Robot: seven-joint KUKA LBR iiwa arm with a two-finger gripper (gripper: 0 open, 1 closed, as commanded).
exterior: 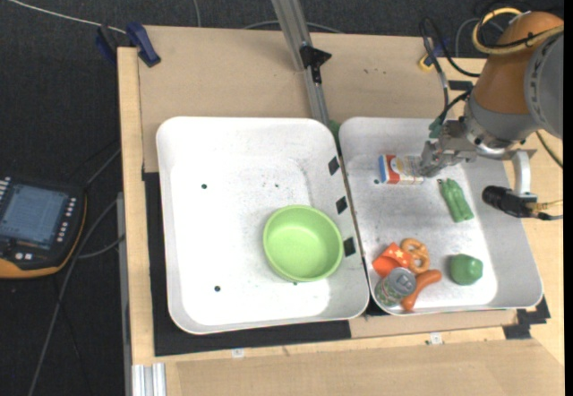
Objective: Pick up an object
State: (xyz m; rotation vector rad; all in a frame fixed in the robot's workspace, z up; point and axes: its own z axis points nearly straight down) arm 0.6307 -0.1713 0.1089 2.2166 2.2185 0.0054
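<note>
The gripper [428, 163] is down in the right bin [510, 273], right up against a small red, white and blue carton [391, 169] near the back of that bin, carton on its left side. Can't tell from here if it's clamped on it or loose. Green bottle [455, 200] lies just beside it, and a green bowl [303, 243] sits in the left bin [224, 152].
</note>
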